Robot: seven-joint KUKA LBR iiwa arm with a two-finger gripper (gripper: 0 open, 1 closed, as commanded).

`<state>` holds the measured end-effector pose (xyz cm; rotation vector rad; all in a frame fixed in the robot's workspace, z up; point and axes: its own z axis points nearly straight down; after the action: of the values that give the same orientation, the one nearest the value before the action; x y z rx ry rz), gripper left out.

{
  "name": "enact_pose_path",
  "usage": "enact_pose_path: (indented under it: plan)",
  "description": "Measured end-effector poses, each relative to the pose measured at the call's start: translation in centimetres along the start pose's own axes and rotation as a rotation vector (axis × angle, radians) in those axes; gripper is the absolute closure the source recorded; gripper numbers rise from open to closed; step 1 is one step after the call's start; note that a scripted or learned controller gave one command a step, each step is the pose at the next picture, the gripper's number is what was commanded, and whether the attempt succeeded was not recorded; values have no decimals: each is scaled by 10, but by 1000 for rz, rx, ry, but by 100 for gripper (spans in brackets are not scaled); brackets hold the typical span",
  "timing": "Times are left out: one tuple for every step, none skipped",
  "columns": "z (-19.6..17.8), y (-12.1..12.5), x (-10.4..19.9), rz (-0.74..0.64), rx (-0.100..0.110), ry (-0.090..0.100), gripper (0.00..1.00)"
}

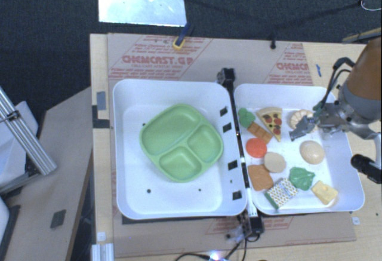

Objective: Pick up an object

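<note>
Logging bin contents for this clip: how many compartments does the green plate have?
3. The green plate lies in the left bin: one large compartment along its upper left, two smaller ones at its lower middle and right. None look hidden.

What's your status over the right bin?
Gripper low over right bin, nothing seen held. Nearest: egg, pastry, pizza slice. Toys packed close. Green tray in left bin.

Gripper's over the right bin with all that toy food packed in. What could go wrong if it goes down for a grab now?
The gripper hovers among close neighbours: the cream egg, pizza slice and a pale pastry. It may pinch two items or nudge one aside. The smooth, round egg could also slip out.
</note>
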<state>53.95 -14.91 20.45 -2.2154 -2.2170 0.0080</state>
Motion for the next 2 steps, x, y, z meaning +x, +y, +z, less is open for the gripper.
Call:
enact_pose_path:
  plan:
    - [-5,3,0,-2,-10,-2,0]
    - [58,2,3,-1,-5,0,0]
